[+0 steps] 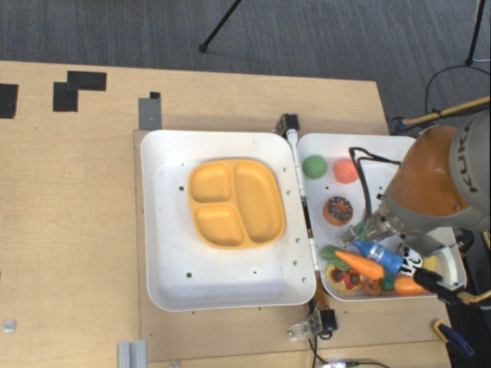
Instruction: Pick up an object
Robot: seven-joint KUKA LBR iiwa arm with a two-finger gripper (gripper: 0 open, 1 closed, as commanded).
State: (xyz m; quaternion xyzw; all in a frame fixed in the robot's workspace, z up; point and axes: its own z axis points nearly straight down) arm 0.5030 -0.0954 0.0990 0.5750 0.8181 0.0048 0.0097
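My gripper [367, 231] hangs low over the right bin [370, 149], below the arm's orange band, right above a blue bottle [379, 254] and an orange carrot [359, 264]. A chocolate donut [337, 209] lies just left of it. Farther back in the same bin sit a green ball [314, 165] and a pink ball [346, 171]. At the front edge lie a second carrot [407, 286], a green piece [331, 251] and a small red and yellow toy [346, 279]. The arm's body hides the bin's right part.
The left bin [165, 228] holds a yellow divided plate [234, 202]. A black cable [368, 159] loops over the back of the right bin. The rim between the two bins [302, 205] runs close to the donut.
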